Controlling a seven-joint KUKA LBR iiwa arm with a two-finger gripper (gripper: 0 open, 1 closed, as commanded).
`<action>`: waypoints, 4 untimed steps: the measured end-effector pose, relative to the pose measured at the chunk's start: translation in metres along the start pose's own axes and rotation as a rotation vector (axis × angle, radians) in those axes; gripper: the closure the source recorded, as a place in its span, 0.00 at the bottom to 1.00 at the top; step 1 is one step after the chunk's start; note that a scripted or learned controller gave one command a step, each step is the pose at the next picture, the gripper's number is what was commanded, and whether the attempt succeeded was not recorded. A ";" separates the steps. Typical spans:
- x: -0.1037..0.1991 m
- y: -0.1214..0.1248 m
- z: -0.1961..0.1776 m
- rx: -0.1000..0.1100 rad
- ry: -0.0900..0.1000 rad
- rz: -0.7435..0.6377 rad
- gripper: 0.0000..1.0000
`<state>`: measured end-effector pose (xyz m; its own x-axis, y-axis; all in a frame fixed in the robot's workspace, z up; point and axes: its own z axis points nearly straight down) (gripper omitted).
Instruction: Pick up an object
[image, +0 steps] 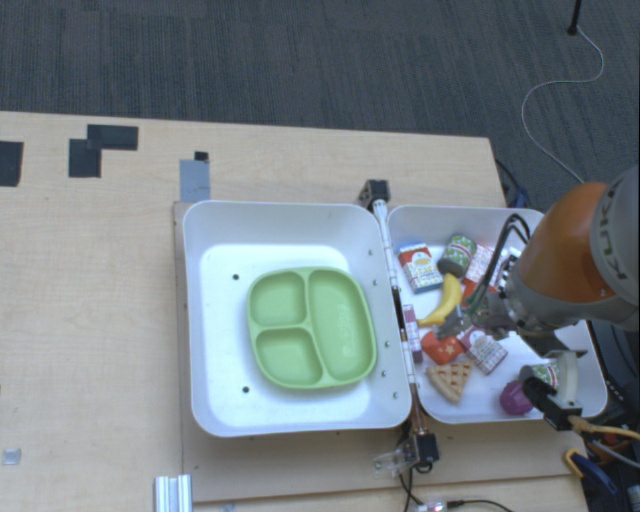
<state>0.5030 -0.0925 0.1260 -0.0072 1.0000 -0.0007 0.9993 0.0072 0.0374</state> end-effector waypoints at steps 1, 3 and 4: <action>0.002 -0.006 0.025 0.012 -0.003 0.003 0.00; 0.002 -0.004 0.013 0.006 -0.005 0.003 0.00; 0.003 -0.001 0.002 0.001 -0.004 -0.002 1.00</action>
<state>0.5016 -0.0898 0.1235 -0.0091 0.9999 -0.0052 0.9993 0.0093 0.0361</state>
